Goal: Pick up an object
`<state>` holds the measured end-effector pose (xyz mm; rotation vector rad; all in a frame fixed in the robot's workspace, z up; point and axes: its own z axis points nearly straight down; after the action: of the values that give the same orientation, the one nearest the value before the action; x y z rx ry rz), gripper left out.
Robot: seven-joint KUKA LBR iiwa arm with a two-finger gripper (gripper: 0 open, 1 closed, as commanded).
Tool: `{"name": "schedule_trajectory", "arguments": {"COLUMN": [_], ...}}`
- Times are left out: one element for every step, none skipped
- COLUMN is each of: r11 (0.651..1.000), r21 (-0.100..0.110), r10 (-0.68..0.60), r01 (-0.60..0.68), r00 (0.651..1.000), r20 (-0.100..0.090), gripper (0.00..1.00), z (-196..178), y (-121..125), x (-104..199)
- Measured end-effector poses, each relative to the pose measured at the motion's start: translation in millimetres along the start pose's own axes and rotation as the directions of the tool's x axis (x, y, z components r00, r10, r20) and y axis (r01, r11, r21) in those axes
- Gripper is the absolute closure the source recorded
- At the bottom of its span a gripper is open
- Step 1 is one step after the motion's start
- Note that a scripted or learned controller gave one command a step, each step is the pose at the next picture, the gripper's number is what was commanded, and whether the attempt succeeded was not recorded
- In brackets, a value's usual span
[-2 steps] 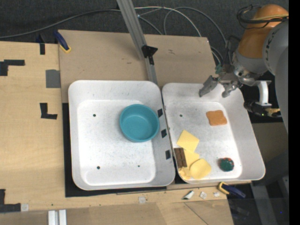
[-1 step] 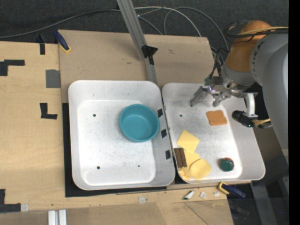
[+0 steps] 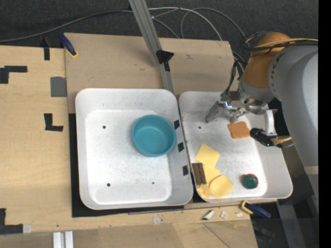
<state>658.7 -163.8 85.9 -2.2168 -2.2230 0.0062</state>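
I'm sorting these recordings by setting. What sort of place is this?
Likely a robotics lab test bench: two white bins on a taped plywood top, loose cables behind, and a robot arm over toy items.

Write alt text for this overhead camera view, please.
A grey robot arm's gripper hangs open over the right white bin, just above an orange block. That bin also holds yellow pieces and a small green object; the left bin holds a teal bowl.
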Motion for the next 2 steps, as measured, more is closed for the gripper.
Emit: {"name": "schedule_trajectory", "arguments": {"r11": [1.0,1.0], "r21": [-0.002,-0.007], "r10": [-0.001,0.001], "r01": [0.001,-0.001], "r00": [1.0,1.0], "r20": [0.0,-0.001], "gripper": [1.0,1.0], "z": [-13,-55], "y": [1,-1], "x": [1,2]}}
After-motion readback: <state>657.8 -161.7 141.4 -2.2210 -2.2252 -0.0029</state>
